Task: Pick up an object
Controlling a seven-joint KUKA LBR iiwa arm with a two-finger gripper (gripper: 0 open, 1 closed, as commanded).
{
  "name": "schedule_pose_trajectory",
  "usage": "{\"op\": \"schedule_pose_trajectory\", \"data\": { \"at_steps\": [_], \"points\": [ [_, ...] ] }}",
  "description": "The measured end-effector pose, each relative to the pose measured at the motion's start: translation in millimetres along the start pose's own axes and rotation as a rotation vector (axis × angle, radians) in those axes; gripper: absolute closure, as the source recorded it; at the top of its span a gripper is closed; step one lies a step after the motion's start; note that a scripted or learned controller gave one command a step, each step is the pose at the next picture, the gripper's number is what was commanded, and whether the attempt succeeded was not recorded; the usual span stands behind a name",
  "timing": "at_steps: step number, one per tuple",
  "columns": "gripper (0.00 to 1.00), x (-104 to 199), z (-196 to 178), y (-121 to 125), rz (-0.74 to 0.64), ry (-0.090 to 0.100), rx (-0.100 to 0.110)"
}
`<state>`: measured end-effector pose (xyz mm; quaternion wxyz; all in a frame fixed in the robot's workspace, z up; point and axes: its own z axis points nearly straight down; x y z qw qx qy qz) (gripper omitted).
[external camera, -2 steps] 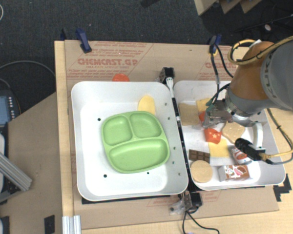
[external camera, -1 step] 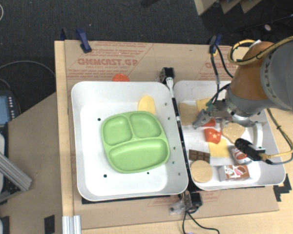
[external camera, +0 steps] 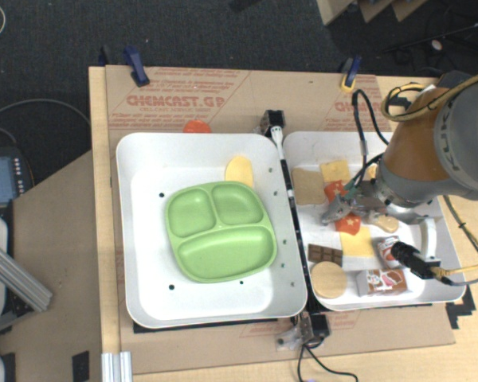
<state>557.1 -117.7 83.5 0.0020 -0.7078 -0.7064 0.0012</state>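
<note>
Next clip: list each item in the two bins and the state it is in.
Green tray: upright, flat in left bin, compartments bare.
Yellow piece: lying beside the tray.
Red piece: lying in right bin, at gripper.
Round cracker: lying flat.
Chocolate bar: lying flat.

- The brown sheet covering the bench (external camera: 103, 213) carries red printed lettering (external camera: 175, 99) along its far edge, behind the left bin. It reads roughly "CHEMCAST G P", though the last letters are unclear.
- Smaller red print sits above and below that word, too small to read.
- More red print (external camera: 338, 111) of the same kind lies on the sheet behind the right bin, too faint to read.
- A red and white packet (external camera: 385, 278) in the right bin bears markings that cannot be made out.
</note>
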Motion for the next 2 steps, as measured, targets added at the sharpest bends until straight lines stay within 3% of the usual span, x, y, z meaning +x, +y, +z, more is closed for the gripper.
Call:
{"op": "schedule_pose_trajectory", "data": {
  "at_steps": [1,2],
  "points": [
    [1.00,1,-11,1,-0.001,0.000,-0.004],
    [1.00,74,-107,38,-0.010,-0.001,-0.016]
  ]
}}
